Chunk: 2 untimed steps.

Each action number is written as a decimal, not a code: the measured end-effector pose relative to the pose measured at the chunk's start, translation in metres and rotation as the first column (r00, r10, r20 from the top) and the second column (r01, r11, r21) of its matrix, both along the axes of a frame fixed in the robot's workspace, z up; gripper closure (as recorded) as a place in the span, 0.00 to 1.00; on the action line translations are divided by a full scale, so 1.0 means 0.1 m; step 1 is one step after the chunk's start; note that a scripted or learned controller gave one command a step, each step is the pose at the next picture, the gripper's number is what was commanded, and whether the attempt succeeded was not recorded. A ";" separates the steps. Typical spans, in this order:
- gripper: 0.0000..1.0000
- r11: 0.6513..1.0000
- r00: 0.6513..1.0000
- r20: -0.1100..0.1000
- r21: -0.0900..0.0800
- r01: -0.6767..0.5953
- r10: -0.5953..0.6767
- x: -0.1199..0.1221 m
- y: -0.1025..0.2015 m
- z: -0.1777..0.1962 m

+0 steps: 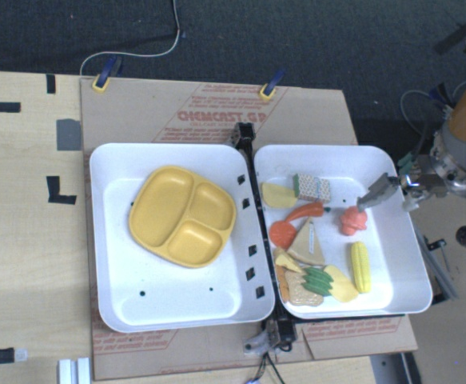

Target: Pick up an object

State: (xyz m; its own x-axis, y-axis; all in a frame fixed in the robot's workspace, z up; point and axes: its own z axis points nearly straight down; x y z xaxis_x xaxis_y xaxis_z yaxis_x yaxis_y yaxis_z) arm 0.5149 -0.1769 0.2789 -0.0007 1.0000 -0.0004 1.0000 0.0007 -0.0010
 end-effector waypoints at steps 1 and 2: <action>0.00 1.000 1.000 -0.012 0.002 0.004 -0.004 -0.05 -0.49 -1.50; 0.00 1.000 1.000 0.004 -0.003 0.001 -0.001 -0.23 -0.21 -1.96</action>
